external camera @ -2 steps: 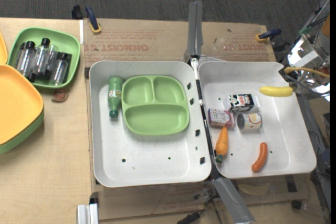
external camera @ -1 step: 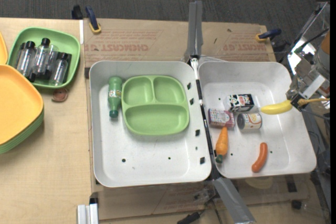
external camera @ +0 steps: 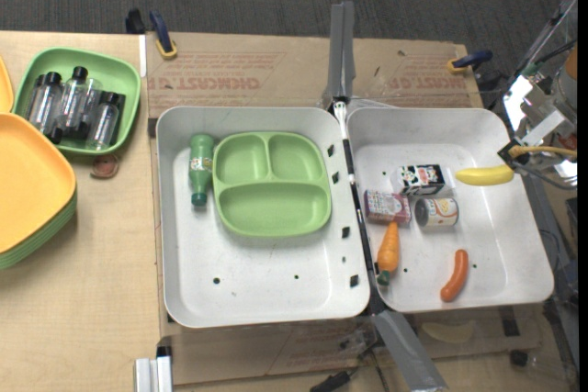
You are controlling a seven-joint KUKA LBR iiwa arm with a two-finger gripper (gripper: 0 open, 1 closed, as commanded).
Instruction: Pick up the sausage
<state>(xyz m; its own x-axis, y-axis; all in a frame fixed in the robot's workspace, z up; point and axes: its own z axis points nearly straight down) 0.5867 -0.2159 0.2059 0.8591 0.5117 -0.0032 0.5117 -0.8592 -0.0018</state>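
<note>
White plastic makes up two shallow bins sitting side by side on a cardboard-covered bench, seen from above at a slant. In the right-hand white bin (external camera: 528,225) lies the task's thing, a small reddish-orange sausage (external camera: 454,275), slightly curved, resting flat near the front right corner. It lies apart from everything else, with bare floor on all sides, which in my judgement leaves room for fingers to come down on either side of it.

Beside it, toward the bin's left wall, is an orange carrot with a green top (external camera: 389,250). Behind these, a pink wrapped packet (external camera: 386,207), a small silver tin can on its side (external camera: 435,212) and a black-and-white carton (external camera: 422,178) cluster close together. A yellow banana (external camera: 484,175) lies near the right wall.

The left-hand white bin (external camera: 266,294) holds a pale green divided plastic plate (external camera: 272,183) and, just beside it, a green bottle lying flat (external camera: 200,168).

At the right edge of the view, parts of the robot arm's gripper assembly (external camera: 542,128) hang over the right bin's rim, well apart from the sausage. Whether the pincer is open or closed cannot be told from this view, and nothing is visibly held. The pick-up appears not yet begun.

Off to the left on the bench sit a green tray of dark-capped vials (external camera: 78,98) and a stack of yellow-orange plates (external camera: 32,188), away from the work.
</note>
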